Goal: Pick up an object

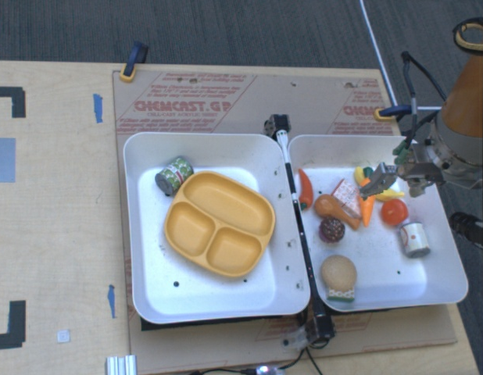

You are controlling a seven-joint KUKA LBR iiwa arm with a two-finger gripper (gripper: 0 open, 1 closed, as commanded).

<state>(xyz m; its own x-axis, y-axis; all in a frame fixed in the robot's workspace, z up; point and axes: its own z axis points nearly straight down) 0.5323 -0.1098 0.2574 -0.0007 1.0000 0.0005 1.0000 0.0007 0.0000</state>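
Note:
My gripper (380, 181) hangs over the back of the right bin (437, 291), reaching in from the right. It sits directly above a small yellow-green toy (365, 173) and close to an orange carrot (367, 210) and a red tomato (394, 212). Nothing is visibly lifted. Beside these lie a snack packet (347, 194), a brown drumstick (335, 209), a dark red berry (332, 230), a red pepper (305, 187), a small silver can (414, 239) and a burger (339, 277).
The left bin (140, 233) holds a yellow divided plate (220, 223) and a green can (174, 176) at its back left corner. A ridge between the bins (292, 209) separates them. Both bins rest on a cardboard sheet (226, 100).

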